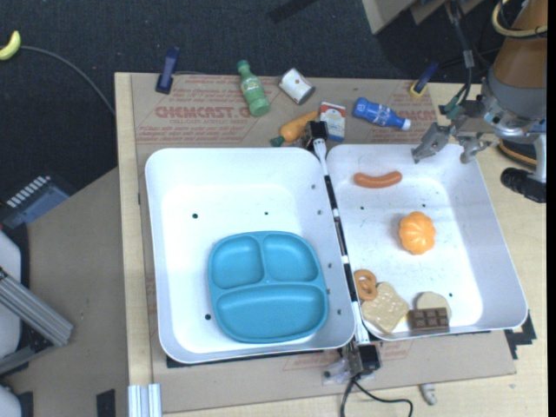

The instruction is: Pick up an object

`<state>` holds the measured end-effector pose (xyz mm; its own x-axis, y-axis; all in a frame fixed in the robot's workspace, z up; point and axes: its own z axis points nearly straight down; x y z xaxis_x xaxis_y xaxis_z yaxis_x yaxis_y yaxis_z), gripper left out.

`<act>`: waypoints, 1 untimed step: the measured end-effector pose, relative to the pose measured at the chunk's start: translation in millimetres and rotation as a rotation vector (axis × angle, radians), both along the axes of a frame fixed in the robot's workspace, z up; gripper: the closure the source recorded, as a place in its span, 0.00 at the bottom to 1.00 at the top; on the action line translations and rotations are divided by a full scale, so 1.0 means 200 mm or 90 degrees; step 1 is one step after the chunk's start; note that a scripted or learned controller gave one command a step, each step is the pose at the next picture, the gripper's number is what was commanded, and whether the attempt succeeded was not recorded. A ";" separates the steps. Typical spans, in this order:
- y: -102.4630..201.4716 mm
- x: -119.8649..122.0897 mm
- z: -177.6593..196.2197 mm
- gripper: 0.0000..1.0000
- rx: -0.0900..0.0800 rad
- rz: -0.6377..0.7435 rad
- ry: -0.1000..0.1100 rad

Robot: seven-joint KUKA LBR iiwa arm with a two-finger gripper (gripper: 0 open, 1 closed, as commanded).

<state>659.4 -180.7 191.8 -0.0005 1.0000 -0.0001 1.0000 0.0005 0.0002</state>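
We logged the gripper (451,144) hanging over the far right corner of the right bin (486,233), its two fingers spread apart with nothing between them. The arm (519,68) came in from the right edge, orange band showing above the wrist.

Contents of the right bin: a sausage (377,179) lying near the far wall, long axis roughly parallel to that wall; an orange pumpkin-like toy (416,233) near the middle; along the near wall a pretzel (365,282), a slice of toast (385,309) and a chocolate-topped piece (428,316), all crowded close together. The left bin (174,233) held a blue divided plate (267,285).

No target was named, so we judged by position. The sausage lay nearest the jaws, off to their left and slightly toward the camera. The pumpkin sat farther, toward the near side, well apart from everything else. For the sausage, we reckoned the fingers would need to straddle its short width, crossing the long axis. The near-wall cluster looked the hardest pick, pieces touching.

Loose toys and bottles lay on the board behind the bins.
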 end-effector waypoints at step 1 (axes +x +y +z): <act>0.15 -0.22 -0.54 0.00 0.001 0.000 0.001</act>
